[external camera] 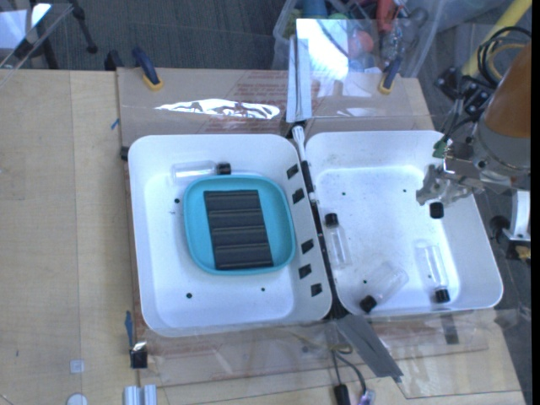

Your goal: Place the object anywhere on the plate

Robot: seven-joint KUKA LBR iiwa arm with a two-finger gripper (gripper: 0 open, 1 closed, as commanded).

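A teal square plate lies in the left bin, and a dark grey ribbed block rests on its middle. A clear vial with a black cap lies just behind the plate, off its rim. Three more clear vials lie in the right bin: one by the left wall, one near the front, one at the front right. My gripper hangs over the right bin's right side, behind the front-right vial and apart from it. I see nothing held in it.
Black clips line the divider between the two bins. A clear box of colourful items stands behind the bench. Cables hang at the far right beside the arm.
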